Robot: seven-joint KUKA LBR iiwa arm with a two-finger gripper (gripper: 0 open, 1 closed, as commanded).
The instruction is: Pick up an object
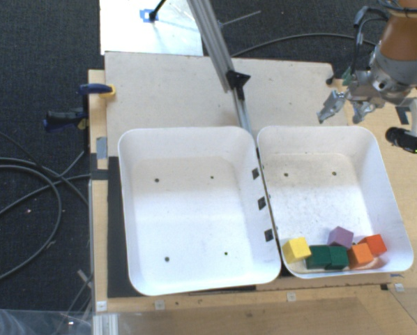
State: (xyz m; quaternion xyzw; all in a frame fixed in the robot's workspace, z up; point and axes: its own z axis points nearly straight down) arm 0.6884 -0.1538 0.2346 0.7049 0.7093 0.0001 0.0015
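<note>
Currently my hand (pixel 342 111) hangs open and empty above the right bin's (pixel 388 174) far rim; blocks (pixel 334 250) cluster tight in its near corner, so I risk nudging neighbours or hitting the wall.

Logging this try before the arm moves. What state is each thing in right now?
gripper: open, above the far rim of the right bin, holding nothing.
yellow block: resting in the right bin, near corner.
green block: resting, beside the yellow one.
purple block: resting behind the green.
orange block: resting, against the green.
red block: resting beside the orange.
</note>
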